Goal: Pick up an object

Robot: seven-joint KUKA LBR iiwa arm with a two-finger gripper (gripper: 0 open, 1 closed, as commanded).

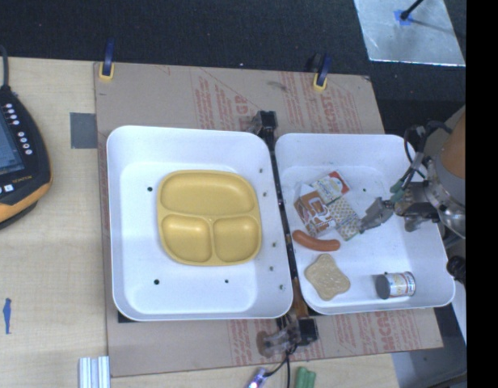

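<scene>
The pick looks barely begun from here. The grey two-finger gripper [377, 215] sits low in the right-hand shallow white bin [358, 145], its tip just beside the small patterned grey packet [344, 214], with nothing between its fingers that I can see; whether they are apart or closed I cannot tell. The red sausage [316, 242], round tan cracker [327, 276] and small silver can [397, 284] lie untouched on the bin floor.

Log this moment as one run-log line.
gripper: low in right bin | beside snack packets | nothing visibly held | sausage, can untouched
</scene>
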